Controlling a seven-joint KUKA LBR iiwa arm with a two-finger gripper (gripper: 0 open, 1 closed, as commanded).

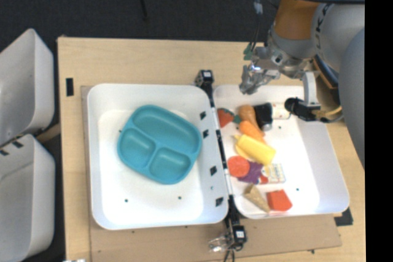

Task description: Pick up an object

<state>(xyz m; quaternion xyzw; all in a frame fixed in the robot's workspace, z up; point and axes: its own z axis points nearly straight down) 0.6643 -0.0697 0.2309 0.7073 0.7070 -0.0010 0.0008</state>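
The gripper (250,84) hung over the far left corner of the right bin (325,175), its fingers close together with nothing visible between them; whether they were fully closed could not be told. Nothing lay directly under it except bare white bin floor just inside the far wall. The nearest objects sat just toward the camera from the fingertips: a tan piece (247,112) beside a black block (263,115), with a small red item (225,118) against the divider between the bins. Nearer still lay an orange carrot-like piece (251,130), a yellow block (256,148), a red-orange round piece (238,166), a purple piece (252,173), a small printed card (276,173) whose writing was too small to read, a tan wedge (257,198) and a red-orange block (279,200). These crowded the bin's left half; its right half was open floor. The left bin (101,193) held a teal sectioned tray (159,143), well apart from the gripper, with bare floor around it.
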